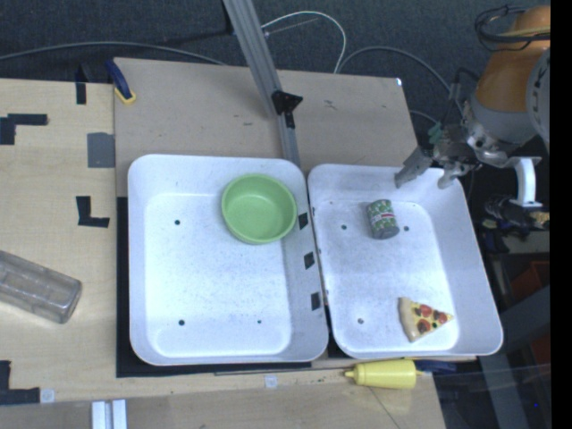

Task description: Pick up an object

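A small green can point(382, 218) lies in the right bin point(465, 248), toward its far side. A pizza slice point(422, 317) rests near that bin's front right corner. A green bowl point(259, 208) sits in the left bin point(161, 266) at its far right. My gripper point(425, 174) hangs over the far right rim of the right bin, up and to the right of the can. Its two fingers point(407, 170) are spread apart with nothing between them.
A yellow mustard bottle point(386, 374) lies on the bench in front of the right bin. A clear plastic container point(36, 286) lies on the bench at far left. A grey pole point(259, 56) slants down to the bins' far edge. Cables run behind the bench.
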You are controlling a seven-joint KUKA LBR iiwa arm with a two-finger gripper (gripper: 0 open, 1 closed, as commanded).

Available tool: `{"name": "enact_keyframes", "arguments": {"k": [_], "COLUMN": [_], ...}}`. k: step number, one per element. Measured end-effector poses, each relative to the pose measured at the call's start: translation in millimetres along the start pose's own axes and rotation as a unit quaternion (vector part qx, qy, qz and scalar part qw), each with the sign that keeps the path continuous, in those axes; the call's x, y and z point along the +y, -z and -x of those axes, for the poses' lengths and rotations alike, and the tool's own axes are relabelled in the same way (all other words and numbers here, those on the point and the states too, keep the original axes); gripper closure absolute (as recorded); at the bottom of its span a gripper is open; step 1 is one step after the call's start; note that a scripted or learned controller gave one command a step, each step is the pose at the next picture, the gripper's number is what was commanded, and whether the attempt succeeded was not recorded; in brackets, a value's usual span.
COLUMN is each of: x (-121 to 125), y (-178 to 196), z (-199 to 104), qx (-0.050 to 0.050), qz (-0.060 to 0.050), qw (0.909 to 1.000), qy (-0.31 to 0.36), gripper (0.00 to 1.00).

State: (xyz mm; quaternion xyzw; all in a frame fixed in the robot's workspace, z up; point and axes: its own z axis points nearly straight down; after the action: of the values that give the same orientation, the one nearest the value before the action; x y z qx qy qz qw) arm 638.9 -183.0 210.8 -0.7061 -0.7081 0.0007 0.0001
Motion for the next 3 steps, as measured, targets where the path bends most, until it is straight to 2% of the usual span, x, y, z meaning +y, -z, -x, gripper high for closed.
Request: {"name": "enact_keyframes", "arguments": {"k": [1,3], "x": [0.0,10.6], "y": [0.0,-97.5], "z": [0.1,-4.3], "qx": [0.0,0.0], "qz": [0.0,-0.002], "qw": [1.0,1.0], "qy": [0.0,0.0], "gripper": [0.0,0.0]}}
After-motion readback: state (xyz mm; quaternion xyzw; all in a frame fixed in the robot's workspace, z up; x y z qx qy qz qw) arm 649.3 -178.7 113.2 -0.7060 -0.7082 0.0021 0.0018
